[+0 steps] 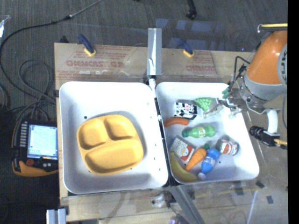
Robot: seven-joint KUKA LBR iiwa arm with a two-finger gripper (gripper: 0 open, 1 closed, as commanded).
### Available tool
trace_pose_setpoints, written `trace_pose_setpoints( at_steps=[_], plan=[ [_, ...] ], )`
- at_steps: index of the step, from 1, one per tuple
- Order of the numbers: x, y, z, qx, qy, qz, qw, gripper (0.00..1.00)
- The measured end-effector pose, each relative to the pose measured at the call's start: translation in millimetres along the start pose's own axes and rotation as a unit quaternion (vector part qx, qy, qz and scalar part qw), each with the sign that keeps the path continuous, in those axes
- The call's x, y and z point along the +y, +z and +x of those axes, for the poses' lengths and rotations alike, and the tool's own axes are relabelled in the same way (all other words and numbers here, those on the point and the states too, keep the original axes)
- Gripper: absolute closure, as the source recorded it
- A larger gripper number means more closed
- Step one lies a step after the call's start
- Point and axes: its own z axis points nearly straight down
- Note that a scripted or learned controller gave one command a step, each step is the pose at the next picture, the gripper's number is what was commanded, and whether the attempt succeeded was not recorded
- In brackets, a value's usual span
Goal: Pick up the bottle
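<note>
Two bottles lie in the right bin [245, 169]. A green bottle [199, 132] rests on its side near the bin's middle. A blue bottle with a white cap [209, 161] lies slanted toward the front, touching a carrot [196, 157]. My gripper [226, 104] hangs over the bin's far right corner, below the orange-banded wrist [266, 64]. It is up and to the right of the green bottle, apart from it and next to a green leafy toy [203, 102]. Nothing shows in its grasp.
The right bin also holds a black-and-white carton [185, 109], a red pepper [176, 122], a small box [181, 148], a banana [180, 170] and a red can [228, 147]. A yellow divided plate [110, 143] sits in the left bin [70, 106]. A pendant [37, 146] lies left of the bench.
</note>
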Motion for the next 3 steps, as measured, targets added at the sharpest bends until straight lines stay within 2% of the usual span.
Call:
trace_pose_setpoints(
  at_steps=[1,2,3],
  plan=[
    [-30,92,15,0.000,-0.048,-0.001,0.9989,0.00],
    [-30,83,15,0.000,-0.047,-0.002,0.9989,1.00],
    [12,-41,30,-0.002,-0.027,-0.001,0.9996,1.00]
  ],
)
